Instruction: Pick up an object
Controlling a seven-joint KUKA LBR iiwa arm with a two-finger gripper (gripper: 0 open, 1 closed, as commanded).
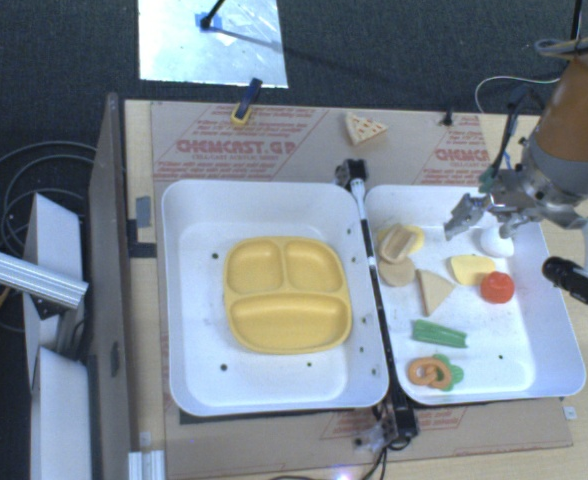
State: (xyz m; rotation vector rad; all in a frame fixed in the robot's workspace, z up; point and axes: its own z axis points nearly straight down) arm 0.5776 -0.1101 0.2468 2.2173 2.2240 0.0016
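My gripper hangs over the far part of the right bin, its two grey fingers spread apart, so it is open. A small white rounded object lies just under and between the fingertips; I cannot tell whether they touch it. Close by lie a yellow slab and a red tomato. Further left are a tan bread piece, a tan disc and a pale cheese wedge. A green bean and an orange pretzel lie toward the front.
The left bin holds a yellow divided plate. A holed cheese wedge lies on the cardboard behind the bins. A black clamp sits at the bins' shared rim. The arm's black attachment overhangs the right bin's right edge.
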